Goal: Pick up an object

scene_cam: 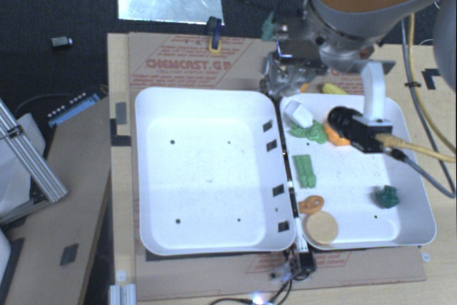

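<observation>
My gripper [285, 81] hangs over the far left corner of the right bin [407, 214], close to the divider between the bins. Just in front of it lie a white block [298, 113], a light green lump [308, 131] and an orange piece [335, 135]. A yellow piece [333, 89] rests at the bin's far wall. Nearer the front are a green ridged bar [305, 171], an orange ring [310, 204], a tan disc [321, 227] and a dark green toy [387, 196]. The arm's body hides part of the bin's far side.
The left bin [150, 225] sits beside the right one on a cardboard sheet [186, 62]. A black unit with a yellow cable [355, 128] hangs from the arm above the right bin. A yellow and blue clamp [213, 35] stands behind the bins.
</observation>
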`<control>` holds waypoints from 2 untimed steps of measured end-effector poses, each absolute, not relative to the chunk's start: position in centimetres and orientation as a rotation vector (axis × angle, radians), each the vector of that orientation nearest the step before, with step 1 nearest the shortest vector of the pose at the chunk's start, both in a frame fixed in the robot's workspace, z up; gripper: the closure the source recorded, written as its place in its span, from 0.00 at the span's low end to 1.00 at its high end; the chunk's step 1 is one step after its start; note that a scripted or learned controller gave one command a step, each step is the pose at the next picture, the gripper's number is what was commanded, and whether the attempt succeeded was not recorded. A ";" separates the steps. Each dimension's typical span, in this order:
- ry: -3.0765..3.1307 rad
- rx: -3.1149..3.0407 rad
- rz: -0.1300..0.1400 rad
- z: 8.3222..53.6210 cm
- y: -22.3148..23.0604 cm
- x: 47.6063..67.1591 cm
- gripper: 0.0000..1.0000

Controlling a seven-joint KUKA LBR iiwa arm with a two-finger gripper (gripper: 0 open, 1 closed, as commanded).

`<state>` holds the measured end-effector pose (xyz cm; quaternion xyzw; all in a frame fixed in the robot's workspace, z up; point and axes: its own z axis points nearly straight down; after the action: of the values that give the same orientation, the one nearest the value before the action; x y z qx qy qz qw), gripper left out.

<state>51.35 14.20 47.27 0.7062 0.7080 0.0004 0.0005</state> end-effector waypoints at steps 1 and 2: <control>2.223 2.218 0.003 50.2 17.4 48.9 1.00; 2.225 2.217 0.003 49.8 19.6 48.6 1.00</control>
<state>48.65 19.62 49.78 0.7058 0.7084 0.0009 0.0003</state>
